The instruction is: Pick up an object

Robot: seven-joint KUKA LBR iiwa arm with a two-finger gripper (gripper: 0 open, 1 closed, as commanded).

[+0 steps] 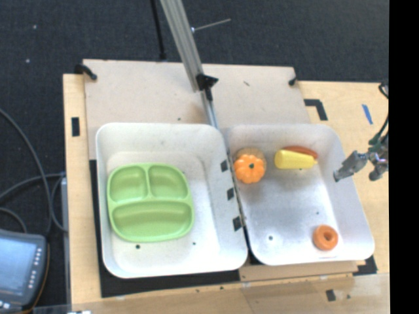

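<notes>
**Gripper at the right bin's edge, three items inside**

Two shallow white bins sit side by side on a pale desk [275, 90], seen from above at a slant. The left bin [196, 142] holds a green divided tray [150, 203]. The right bin [340, 195] holds three things: an orange pumpkin [249, 168] in its upper left corner, just beside the wall between the bins; a yellow and red piece [296, 157] just right of the pumpkin; and an orange ring [325, 237] near the lower right corner, well apart from the other two. The gripper [365, 163] is at the right bin's right rim, away from all three items. Whether its jaws are apart or together cannot be told. A metal pole [183, 38] rises behind the bins.
</notes>
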